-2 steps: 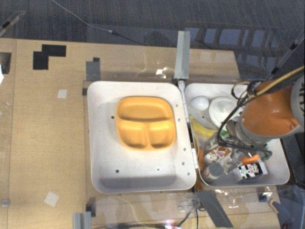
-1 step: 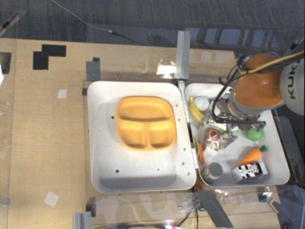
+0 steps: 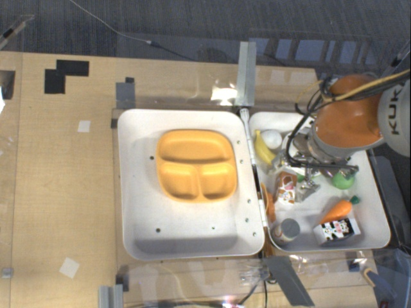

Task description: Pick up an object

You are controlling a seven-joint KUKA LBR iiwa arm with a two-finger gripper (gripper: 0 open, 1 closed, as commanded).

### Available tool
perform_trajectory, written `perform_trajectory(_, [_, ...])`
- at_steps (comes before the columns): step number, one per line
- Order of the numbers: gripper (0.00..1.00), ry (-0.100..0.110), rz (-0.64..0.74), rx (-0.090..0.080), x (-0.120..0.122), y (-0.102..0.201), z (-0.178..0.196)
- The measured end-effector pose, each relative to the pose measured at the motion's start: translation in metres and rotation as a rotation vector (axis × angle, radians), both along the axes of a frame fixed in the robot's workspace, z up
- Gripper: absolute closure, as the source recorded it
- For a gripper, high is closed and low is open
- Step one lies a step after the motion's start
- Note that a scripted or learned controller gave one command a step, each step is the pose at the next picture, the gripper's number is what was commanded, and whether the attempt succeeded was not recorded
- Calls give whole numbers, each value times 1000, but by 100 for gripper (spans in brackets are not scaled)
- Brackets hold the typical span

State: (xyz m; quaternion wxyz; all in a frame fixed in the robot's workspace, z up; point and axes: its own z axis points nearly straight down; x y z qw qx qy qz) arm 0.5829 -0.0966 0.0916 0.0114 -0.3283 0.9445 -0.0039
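The right bin [image 3: 383, 226] holds several small objects. A yellow banana [image 3: 262, 150] and a white ball [image 3: 273, 138] lie at its far left. A small red-and-white packet [image 3: 286, 189] sits mid-left, with a grey can [image 3: 288, 229] in front of it. An orange carrot [image 3: 336, 211] and a black-and-white box [image 3: 336, 230] lie at the front right, and a green piece [image 3: 343, 179] sits by the right wall. My gripper [image 3: 308, 183] hangs low over the middle of this bin, just right of the packet. The orange wrist band hides what lies behind it.
The left bin [image 3: 138, 172] holds a yellow divided plate [image 3: 196, 164] in its far half. A metal post [image 3: 246, 76] stands behind the wall between the two bins. A thin orange piece [image 3: 270, 208] lies along the right bin's left wall.
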Motion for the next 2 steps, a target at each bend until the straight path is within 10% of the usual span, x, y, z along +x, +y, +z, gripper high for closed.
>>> perform_trajectory(2, [0,17,-178,4,-36,5,9])
